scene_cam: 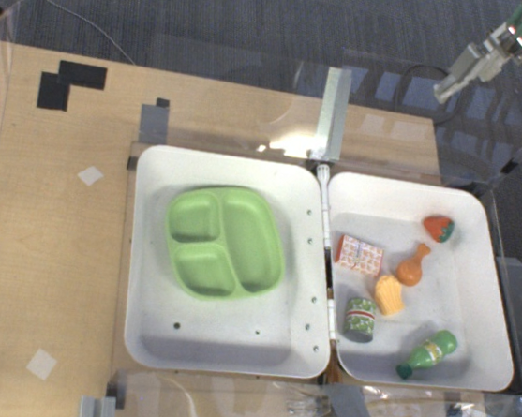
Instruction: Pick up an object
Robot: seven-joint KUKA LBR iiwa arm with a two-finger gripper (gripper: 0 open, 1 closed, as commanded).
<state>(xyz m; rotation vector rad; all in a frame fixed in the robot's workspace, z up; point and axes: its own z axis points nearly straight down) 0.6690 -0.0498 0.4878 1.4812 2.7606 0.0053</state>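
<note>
The right bin (pixel 485 230) holds several small toys: a red strawberry (pixel 439 228), an orange pear-shaped piece (pixel 412 266), a small patterned box (pixel 360 256), a yellow chunk (pixel 389 295), a green can (pixel 359 319) and a green bottle (pixel 429 354) lying on its side. My gripper (pixel 449 86) hangs high at the top right, beyond the far edge of the right bin and well away from all the toys. Nothing is seen in it.
A green divided plate (pixel 225 242) lies in the left bin (pixel 143 321). A metal divider (pixel 323 248) separates the two bins. A metal post (pixel 332 117) stands behind them. Wooden bench surface stretches to the left.
</note>
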